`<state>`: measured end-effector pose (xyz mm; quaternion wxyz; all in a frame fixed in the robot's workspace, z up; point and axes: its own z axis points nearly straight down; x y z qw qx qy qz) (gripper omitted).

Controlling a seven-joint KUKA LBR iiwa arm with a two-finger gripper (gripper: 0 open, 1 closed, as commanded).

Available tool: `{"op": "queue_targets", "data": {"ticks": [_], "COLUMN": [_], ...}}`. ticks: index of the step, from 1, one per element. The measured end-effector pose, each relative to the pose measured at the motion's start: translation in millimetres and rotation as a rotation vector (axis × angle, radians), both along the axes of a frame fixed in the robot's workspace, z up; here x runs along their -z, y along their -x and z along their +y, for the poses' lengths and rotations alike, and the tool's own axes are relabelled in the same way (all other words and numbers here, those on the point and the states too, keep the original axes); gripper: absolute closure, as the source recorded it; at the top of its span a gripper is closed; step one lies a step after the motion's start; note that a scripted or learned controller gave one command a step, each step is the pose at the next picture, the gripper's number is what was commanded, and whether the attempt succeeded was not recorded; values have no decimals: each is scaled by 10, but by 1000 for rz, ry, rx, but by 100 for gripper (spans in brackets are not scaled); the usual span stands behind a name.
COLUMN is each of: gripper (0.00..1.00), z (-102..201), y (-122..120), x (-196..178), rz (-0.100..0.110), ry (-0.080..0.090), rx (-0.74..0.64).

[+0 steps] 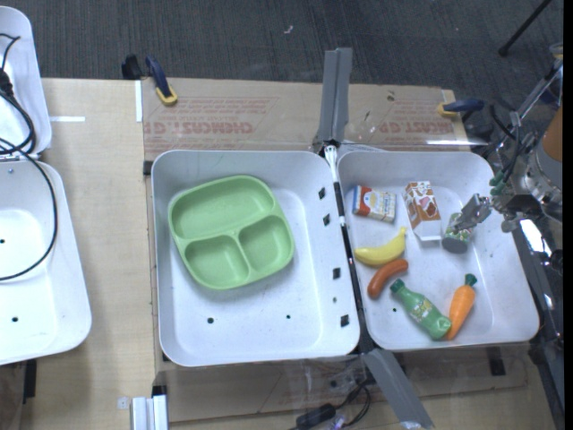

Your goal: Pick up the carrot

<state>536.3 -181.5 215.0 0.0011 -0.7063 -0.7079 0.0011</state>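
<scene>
Two white bins sit side by side on the wooden table (107,106), and the carrot (461,305) lies untouched in the right bin (501,334), just beside the green bottle (421,310), while the claw (464,226), clamped on nothing, hovers above it, so the pick is not yet begun.
</scene>
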Motion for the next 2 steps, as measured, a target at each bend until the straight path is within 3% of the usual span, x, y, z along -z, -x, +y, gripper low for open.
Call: {"op": "queue_targets", "data": {"ticks": [1, 2], "gripper": [0, 100], "z": [-193, -199], "y": [367, 370], "x": [1137, 1056], "rz": [-2, 0], "ry": [-2, -2], "rx": [250, 253]}}
